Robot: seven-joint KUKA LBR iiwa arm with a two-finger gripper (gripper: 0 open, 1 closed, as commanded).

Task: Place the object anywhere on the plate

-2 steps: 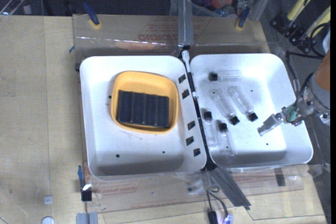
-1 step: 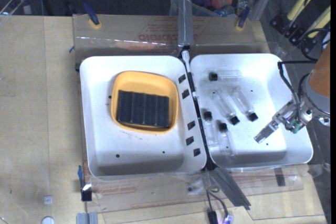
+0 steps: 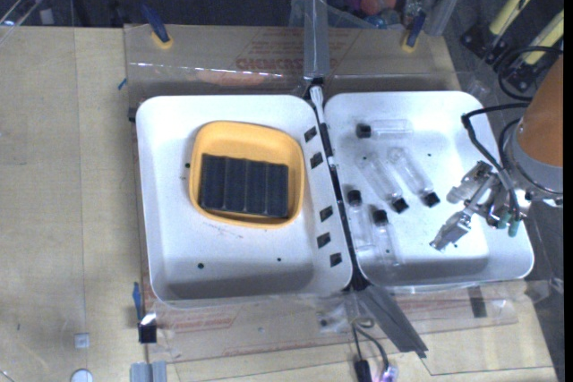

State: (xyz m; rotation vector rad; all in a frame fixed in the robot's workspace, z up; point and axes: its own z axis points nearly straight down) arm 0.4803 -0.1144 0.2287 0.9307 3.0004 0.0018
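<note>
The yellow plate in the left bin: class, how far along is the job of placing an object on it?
Done: a dark ridged block already lies on the yellow plate. In hand: the gripper hovers over the right bin, nothing visibly between its fingers. Left: several clear vials with black caps lie in that bin, unpicked.

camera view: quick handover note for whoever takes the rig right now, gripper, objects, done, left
Gripper: open, nothing between its fingers, low over the right bin's right side.
Objects: clear vials with black caps lie scattered in the right bin.
Plate: yellow, in the left bin, carrying a dark ridged block.
Done: no vial on the plate.
Left: grasp one vial, carry it across, set it on the plate.
</note>
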